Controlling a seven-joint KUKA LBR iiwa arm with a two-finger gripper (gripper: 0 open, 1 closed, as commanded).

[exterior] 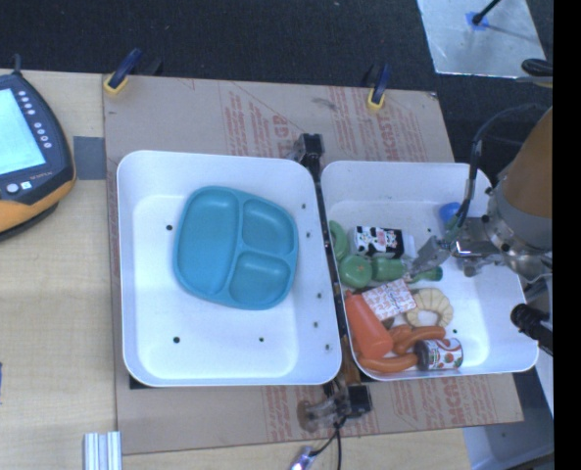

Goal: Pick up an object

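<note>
So the arm (525,179) is reaching in from the right and hanging over the right bin (491,306), with its claw (429,259) sitting low near the middle of that bin, right next to the pile of stuff. I honestly can't tell how far the claw is open or whether it's got hold of anything (the metal bits are blurring into the clutter from this angle).

The pickable objects are all crowding the left half of the right bin. A green toy (354,262) is lying against the left wall, and a small black-and-white carton (378,239) is sitting just behind it. A red-and-white checkered packet (390,302) is lying in the middle of the pile, touching a tan pretzel-looking thing (435,306). Below those, an orange carrot-shaped toy (373,339) is stretching along the near left corner, and a little can with a red label (441,354) is lying on its side just beside it, at the near wall. There's also a small blue object (450,211) sitting toward the back of the bin, partly behind the arm.

The left bin (148,262) is holding a teal divided plate (236,248), lying flat, a bit toward the back.

Both bins are sitting on a cardboard sheet (261,116) on the desk (35,321), and an orange-edged tablet pendant (16,155) is resting at the far left.
</note>
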